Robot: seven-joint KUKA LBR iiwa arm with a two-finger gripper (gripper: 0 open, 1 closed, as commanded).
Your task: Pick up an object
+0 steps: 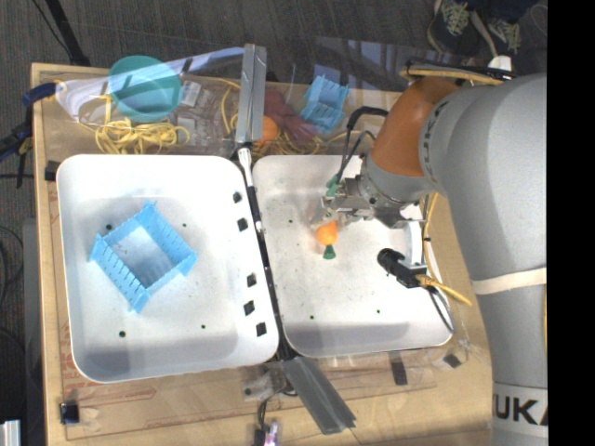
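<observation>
Presently: orange carrot toy [327,237], green tip pointing toward lower frame, lies in the right bin [372,328], just below-left of the gripper [342,204]; jaws' state cannot be told.

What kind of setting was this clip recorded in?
Most likely a robotics lab's grasping bench: two white bins side by side, a KUKA arm reaching over the right one, small props such as a toy carrot and blue basket.
</observation>
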